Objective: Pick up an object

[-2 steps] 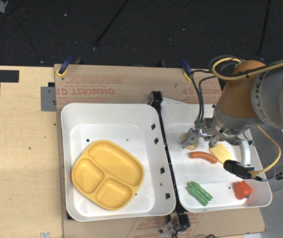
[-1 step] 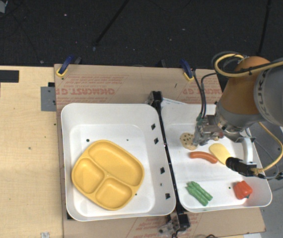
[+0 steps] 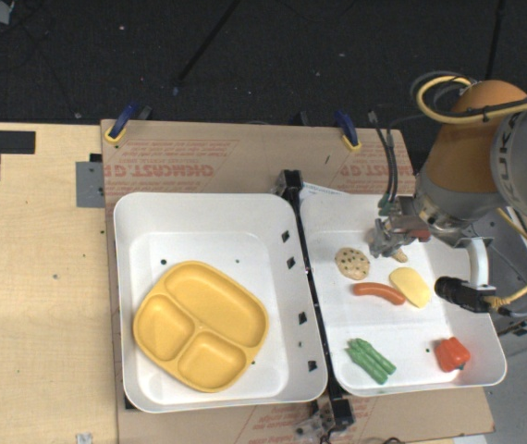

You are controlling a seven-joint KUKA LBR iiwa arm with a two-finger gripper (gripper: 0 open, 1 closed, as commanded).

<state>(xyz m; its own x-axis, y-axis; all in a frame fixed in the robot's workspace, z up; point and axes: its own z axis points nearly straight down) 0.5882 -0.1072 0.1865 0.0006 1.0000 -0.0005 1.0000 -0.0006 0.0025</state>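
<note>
Camera view: the hand (image 3: 388, 241) hangs low in the right bin (image 3: 485, 363), just beside the cookie (image 3: 352, 263); its state cannot be told. Sausage (image 3: 378, 292), yellow piece (image 3: 410, 287), green vegetable (image 3: 371, 360) and red piece (image 3: 451, 353) all lie in the bin. Judgement: nothing lifted; grasp remains.

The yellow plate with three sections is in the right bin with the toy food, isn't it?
Not quite. In the camera view the yellow plate sits in the left bin; the toy food, such as the cookie, is in the right bin.
</note>
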